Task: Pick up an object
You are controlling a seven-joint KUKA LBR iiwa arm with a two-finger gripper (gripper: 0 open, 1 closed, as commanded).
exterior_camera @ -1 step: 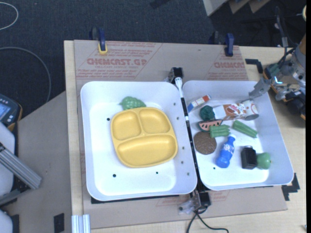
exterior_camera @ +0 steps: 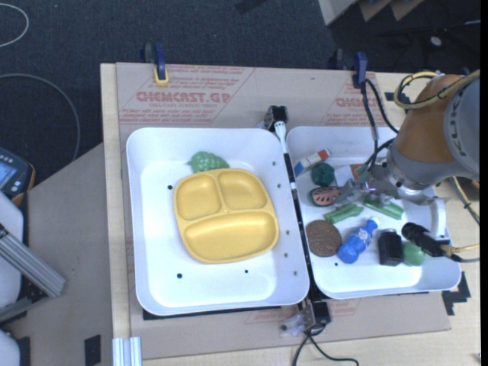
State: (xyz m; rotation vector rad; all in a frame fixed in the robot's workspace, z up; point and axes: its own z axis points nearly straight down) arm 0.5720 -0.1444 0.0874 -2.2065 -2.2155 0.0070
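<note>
Robot arm reaching into the right of two white bins.

Nearest lie a blue bottle (exterior_camera: 356,244), brown disc (exterior_camera: 323,238) and black block (exterior_camera: 390,248); beyond, the gripper (exterior_camera: 364,190) sits low among green pieces (exterior_camera: 343,213) (its grip state cannot be told). The left bin (exterior_camera: 152,265) holds a yellow divided tray (exterior_camera: 225,213).

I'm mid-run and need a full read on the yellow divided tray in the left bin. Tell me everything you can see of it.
The yellow divided tray looks like smooth moulded plastic, rounded at the corners, with three compartments: two smaller ones on the far side and one long one nearest the camera. All three look bare. It lies flat, right side up, slightly rotated, near the middle of the left bin. A green crumpled item sits against its far edge, seemingly touching. The gripper is over the right bin, well apart from it.
</note>
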